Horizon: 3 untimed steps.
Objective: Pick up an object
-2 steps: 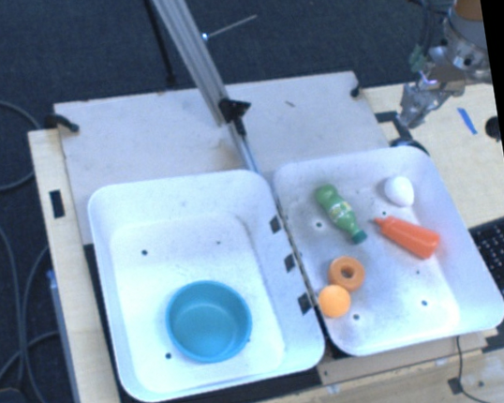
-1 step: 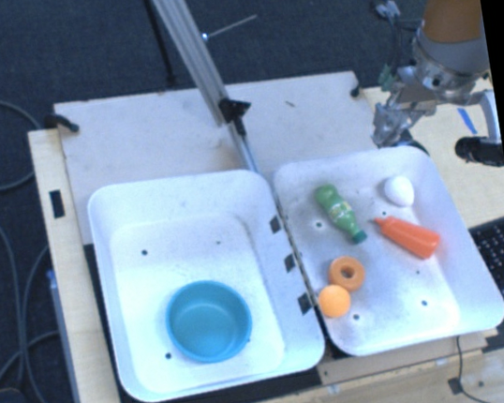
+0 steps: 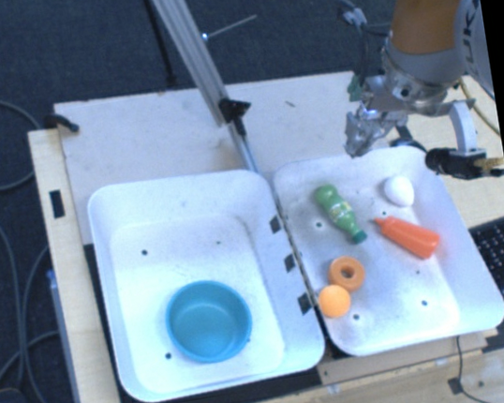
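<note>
Gripper (image 3: 362, 136) hangs above the right bin's (image 3: 440, 313) far rim holding nothing, its opening too blurred to judge, while the nearest object, a white egg (image 3: 398, 191), lies in that bin just toward the camera, beside the orange carrot (image 3: 407, 235).

The arm (image 3: 437, 19) is grey metal with a broad orange band above the wrist, and thin pale cables loop over its top. Below the band sits a silver, cluttered wrist block, ending in a small grey end effector (image 3: 360, 136) of metal parts.
</note>
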### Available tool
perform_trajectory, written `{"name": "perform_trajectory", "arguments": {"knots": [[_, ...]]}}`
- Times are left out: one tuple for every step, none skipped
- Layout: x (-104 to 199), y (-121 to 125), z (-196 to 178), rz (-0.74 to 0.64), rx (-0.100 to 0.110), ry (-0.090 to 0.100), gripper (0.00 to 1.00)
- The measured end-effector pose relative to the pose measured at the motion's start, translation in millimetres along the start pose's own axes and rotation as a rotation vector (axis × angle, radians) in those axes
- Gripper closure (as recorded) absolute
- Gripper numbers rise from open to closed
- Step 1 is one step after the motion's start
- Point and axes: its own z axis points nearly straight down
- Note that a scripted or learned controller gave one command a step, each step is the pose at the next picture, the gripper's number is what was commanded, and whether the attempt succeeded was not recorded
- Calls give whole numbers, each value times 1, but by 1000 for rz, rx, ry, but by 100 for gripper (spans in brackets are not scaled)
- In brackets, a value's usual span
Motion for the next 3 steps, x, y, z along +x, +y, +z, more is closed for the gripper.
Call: {"name": "perform_trajectory", "arguments": {"knots": [[46, -5, 15, 1, 3, -1, 100], [100, -7, 12, 0, 6, 1, 100], [156, -19, 29, -1, 6, 0, 100]]}}
